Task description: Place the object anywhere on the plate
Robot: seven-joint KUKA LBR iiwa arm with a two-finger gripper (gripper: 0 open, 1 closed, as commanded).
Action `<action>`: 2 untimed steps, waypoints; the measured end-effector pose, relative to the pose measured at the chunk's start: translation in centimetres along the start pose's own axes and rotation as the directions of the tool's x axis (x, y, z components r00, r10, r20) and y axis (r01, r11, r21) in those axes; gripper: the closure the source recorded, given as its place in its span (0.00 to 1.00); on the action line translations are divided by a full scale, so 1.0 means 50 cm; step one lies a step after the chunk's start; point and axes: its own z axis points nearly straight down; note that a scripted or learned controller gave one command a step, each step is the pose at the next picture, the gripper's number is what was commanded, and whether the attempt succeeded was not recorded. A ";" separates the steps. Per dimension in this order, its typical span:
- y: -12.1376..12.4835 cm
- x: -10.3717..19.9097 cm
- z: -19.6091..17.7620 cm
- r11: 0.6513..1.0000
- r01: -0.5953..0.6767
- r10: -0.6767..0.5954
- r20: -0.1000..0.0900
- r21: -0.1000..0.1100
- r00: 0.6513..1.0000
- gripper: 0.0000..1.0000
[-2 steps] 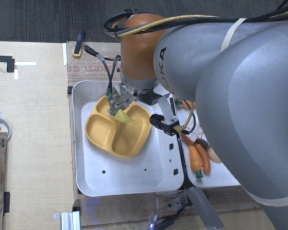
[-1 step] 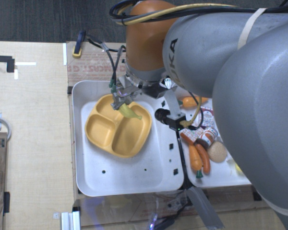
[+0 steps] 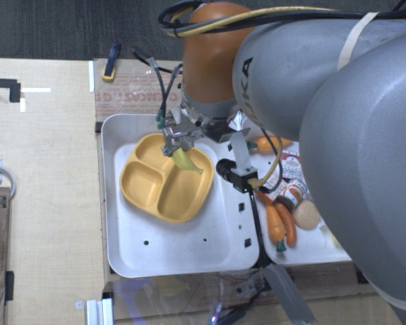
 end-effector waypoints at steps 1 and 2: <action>0.023 -0.011 0.023 0.987 -0.160 0.160 0.000 -0.001 0.987 1.00; -0.001 -0.025 0.083 0.960 -0.280 0.280 -0.001 0.002 0.960 1.00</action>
